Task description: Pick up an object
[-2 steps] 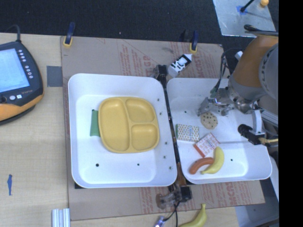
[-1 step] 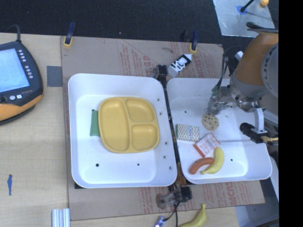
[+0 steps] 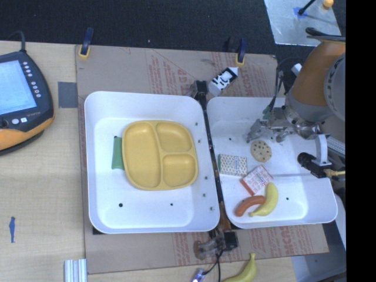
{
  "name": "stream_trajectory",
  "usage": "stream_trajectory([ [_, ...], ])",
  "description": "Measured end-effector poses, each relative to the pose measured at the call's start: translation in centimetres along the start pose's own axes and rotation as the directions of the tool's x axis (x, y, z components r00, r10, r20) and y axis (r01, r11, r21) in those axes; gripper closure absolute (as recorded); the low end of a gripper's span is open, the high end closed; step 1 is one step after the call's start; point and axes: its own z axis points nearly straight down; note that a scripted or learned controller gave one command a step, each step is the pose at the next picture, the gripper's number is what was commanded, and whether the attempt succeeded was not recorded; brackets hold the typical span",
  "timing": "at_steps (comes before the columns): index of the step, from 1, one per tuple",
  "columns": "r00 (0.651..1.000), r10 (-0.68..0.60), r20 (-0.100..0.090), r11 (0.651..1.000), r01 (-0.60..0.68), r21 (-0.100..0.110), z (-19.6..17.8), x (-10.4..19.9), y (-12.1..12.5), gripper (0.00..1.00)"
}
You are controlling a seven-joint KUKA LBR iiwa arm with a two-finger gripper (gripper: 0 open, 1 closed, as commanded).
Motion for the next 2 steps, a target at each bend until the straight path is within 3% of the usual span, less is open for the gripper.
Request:
stream_trajectory([
  [1, 1.0, 0.001, 0.001, 1.0, -0.001, 0.002, 1.1, 1.5, -1.6, 0.0],
  [2, 1.0, 0.003, 0.0, 1.0, -0.003, -0.002, 1.0, 0.0, 1.1, 0.0],
])
